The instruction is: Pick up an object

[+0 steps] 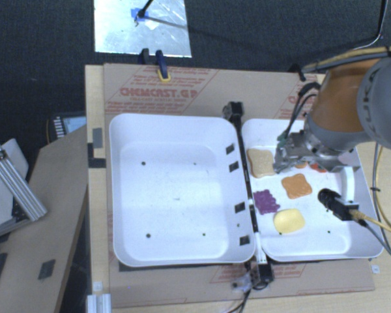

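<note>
1. We see two white bins side by side on a brown board (182,90); the left bin (176,129) and the right bin (313,246) meet along the middle.
2. The arm (352,103) comes in from the right; it is grey with an orange band, and it hangs over the back of the right bin.
3. The gripper (288,158) points down just beside the bread (260,162), at its right edge; we can't make out whether it is spread wide or pinched together (it is too dark and small).
4. The things to pick up all lie in the right bin, mostly in its left half; the bread is at the back.
5. The orange piece (296,186) lies just in front of the gripper; the purple grapes (266,202) sit near the wall between the bins; the yellow piece (289,221) is nearest the front, just beside the grapes.
6. A small red bit (318,169) peeks out under the arm; we can't tell what it is.
7. A shiny sheet (142,18) lies on the dark floor behind the board.
</note>
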Action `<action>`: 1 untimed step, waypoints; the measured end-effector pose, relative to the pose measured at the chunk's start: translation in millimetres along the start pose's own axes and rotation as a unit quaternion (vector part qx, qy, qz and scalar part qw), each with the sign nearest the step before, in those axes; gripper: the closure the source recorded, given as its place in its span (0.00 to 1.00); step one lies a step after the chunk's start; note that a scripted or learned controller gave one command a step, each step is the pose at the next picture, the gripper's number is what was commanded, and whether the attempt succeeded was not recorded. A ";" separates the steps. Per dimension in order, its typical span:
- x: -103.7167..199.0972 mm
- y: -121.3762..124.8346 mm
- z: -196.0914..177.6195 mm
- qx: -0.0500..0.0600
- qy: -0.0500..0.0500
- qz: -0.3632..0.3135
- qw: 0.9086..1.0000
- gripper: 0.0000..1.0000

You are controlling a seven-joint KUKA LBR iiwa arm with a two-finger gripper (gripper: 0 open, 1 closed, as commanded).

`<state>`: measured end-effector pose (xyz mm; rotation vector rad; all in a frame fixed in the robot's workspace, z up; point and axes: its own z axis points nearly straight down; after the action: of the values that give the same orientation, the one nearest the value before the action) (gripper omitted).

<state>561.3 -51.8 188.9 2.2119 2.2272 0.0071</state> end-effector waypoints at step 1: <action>51.6 -2.8 -111.6 -0.004 0.001 -0.002 1.000 1.00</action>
<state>557.6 -0.3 300.5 2.2034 2.2277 0.0183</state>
